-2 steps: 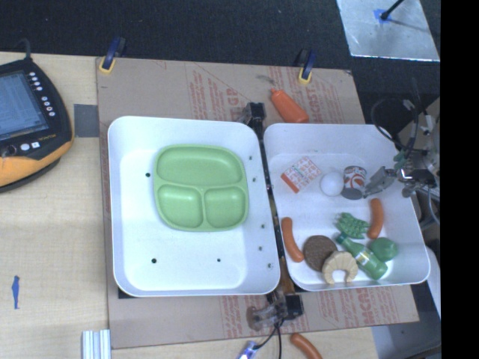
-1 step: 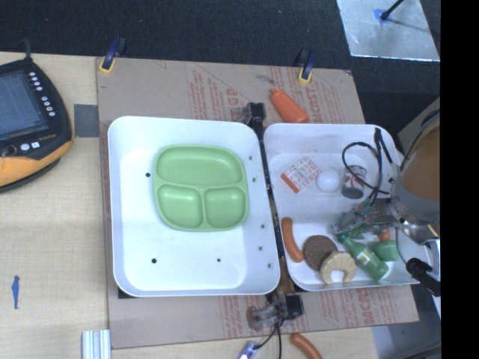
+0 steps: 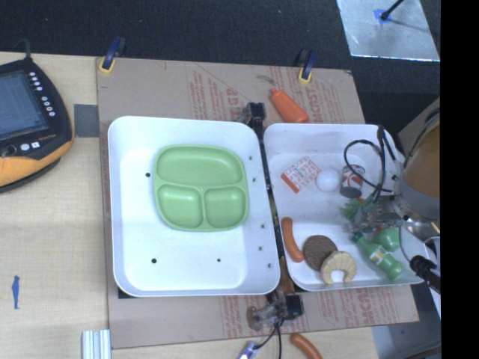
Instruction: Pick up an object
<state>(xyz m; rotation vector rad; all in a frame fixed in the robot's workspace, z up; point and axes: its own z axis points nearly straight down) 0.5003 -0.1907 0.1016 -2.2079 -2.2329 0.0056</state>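
Camera view notes: we see the arm (image 3: 423, 167) entering at 3 o'clock, low over the right bin (image 3: 322, 134). Its hand (image 3: 372, 217) sits among green pieces (image 3: 378, 247) at that bin's 4 o'clock; whether it is spread or pinching we cannot tell through the cable clutter. Candidates for picking lie in the same bin: white ball (image 3: 327, 180), red-and-white packet (image 3: 301, 173), brown cookie (image 3: 319, 250), sausage (image 3: 291, 240). Left bin (image 3: 127, 200) holds a green divided plate (image 3: 200, 187). We judge nothing lifted yet; grasp and raise remain.
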